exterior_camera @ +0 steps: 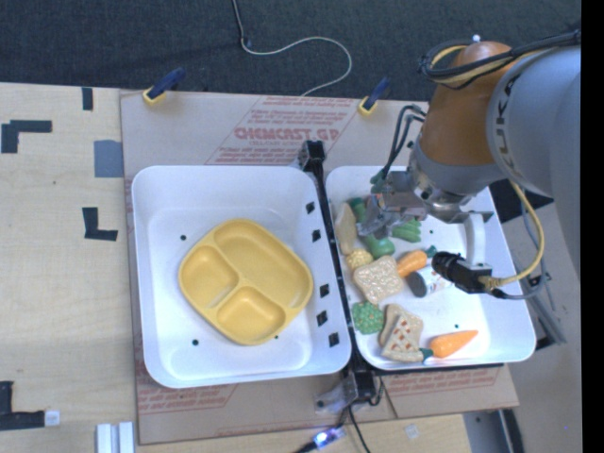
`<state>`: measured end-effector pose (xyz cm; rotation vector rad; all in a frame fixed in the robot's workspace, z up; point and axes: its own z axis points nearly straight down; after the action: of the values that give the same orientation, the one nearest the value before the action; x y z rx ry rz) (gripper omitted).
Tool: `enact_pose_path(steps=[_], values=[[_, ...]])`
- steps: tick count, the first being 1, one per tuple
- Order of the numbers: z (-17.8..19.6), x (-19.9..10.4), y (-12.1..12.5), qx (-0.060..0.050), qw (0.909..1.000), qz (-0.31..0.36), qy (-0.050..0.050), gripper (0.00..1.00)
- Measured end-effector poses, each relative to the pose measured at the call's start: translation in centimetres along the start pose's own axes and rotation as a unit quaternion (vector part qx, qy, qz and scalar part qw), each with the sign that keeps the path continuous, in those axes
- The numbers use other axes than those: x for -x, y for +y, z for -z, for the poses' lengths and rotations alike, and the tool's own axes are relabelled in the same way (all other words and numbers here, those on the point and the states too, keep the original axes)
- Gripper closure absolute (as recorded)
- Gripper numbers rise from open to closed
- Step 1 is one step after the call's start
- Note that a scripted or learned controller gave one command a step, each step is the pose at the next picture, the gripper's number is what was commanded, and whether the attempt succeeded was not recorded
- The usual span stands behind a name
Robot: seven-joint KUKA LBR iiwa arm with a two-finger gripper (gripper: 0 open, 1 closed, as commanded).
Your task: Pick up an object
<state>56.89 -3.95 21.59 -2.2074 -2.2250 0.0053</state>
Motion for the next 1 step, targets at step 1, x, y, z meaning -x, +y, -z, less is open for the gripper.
enact_pose_path(steps=[1], values=[[0.93,-5.78,0.10,0.001,1.0000,0.000,-0.001,1.00]])
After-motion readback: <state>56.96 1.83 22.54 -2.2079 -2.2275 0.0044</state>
